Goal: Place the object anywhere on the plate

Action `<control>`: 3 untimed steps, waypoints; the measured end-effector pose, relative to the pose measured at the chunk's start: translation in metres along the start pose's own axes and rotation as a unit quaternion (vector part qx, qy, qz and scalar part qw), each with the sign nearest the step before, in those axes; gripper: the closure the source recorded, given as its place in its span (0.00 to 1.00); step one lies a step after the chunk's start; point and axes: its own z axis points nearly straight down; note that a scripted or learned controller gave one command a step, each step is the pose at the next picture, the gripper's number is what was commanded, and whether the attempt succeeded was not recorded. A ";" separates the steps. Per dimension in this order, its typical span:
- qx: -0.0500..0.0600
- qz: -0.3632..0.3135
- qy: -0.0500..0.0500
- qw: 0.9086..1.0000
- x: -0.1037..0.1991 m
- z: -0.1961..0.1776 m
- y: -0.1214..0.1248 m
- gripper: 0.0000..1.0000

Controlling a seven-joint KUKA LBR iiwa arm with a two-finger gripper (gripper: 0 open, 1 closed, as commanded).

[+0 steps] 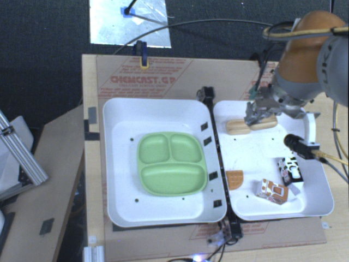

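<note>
Green, one three-compartment plate (172, 164) lies in the left bin (117, 146). The right bin (319, 201) holds four objects: bread stick (240, 126), orange wedge (235, 179), patterned box (272, 191), black-and-white piece (290, 170). Gripper (255, 115) touches the bread stick; grip state cannot be told.

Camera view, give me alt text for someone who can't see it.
A robot arm's gripper sits over a tan wooden block in the right white bin, which also holds small toy items. The left bin holds a green divided plate.

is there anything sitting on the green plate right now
No. The plate in the left bin has all three compartments bare; the items lie in the right bin.
</note>
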 end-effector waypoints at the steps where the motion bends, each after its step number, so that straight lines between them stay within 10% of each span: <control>1: 0.000 -0.001 0.000 1.000 0.045 -0.005 0.009 1.00; 3: 0.000 -0.001 0.001 1.000 0.141 0.012 0.035 1.00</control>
